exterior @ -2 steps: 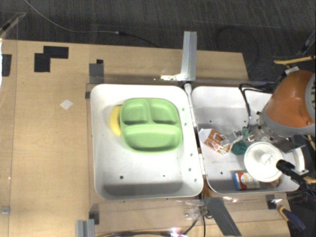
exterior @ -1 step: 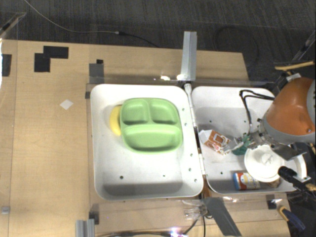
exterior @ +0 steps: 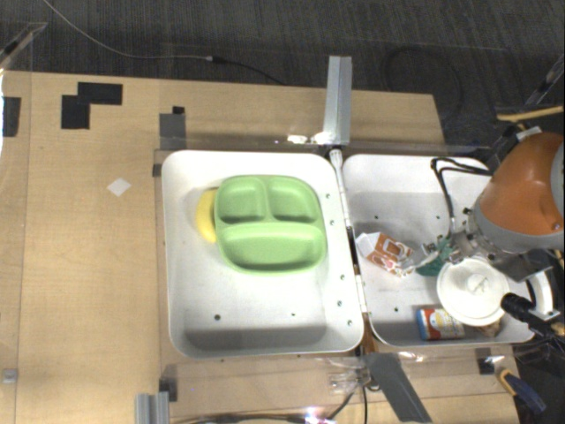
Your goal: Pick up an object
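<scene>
The right bin [exterior: 397, 179] holds a crinkled clear packet with orange-brown print [exterior: 388, 254] near its left wall. A small can with a blue, red and white label [exterior: 438, 323] lies on its side by the front wall. My gripper [exterior: 440, 256] is low in this bin, just right of the packet, with a small teal item beside it. The arm's white round wrist [exterior: 472, 291] and orange band [exterior: 528, 193] cover most of it. A green divided plate [exterior: 267, 222] rests in the left bin [exterior: 238, 316], and a yellow object [exterior: 205, 215] pokes out from under its left edge.
A black cable [exterior: 446, 188] loops over the back of the right bin. A metal post [exterior: 338, 100] stands behind the seam between the bins. The wooden bench [exterior: 79, 263] stretches to the left.
</scene>
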Robot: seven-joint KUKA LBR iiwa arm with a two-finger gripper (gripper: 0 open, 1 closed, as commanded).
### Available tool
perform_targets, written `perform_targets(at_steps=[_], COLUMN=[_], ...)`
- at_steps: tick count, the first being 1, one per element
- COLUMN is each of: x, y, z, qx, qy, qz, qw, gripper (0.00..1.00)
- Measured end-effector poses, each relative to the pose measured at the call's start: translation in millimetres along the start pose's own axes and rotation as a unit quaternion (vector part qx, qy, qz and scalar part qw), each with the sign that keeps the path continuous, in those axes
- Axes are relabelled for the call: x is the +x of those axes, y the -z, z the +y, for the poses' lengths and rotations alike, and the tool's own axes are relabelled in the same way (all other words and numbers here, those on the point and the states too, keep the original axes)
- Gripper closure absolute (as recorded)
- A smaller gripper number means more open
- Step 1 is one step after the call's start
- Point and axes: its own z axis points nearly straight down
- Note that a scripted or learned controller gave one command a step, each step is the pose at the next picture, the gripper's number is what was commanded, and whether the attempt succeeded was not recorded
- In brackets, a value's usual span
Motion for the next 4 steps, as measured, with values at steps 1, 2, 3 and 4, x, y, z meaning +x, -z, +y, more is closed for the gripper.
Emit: perform_targets(at_steps=[1,2,3,4], x=[-9.3,-11.9,-11.9,-8.2], y=[-20.6,-7.7,-7.7,-21.2], z=[-21.3,-17.6,-17.7,-11.8], qx=[0.021,0.017,0.017,0.023], qy=[0.052,0.051,0.051,0.021], qz=[0.007,0.002,0.002,0.007], qw=[0.9984,0.9985,0.9985,0.9995], gripper=[0.00,1.00,0.00,0.00])
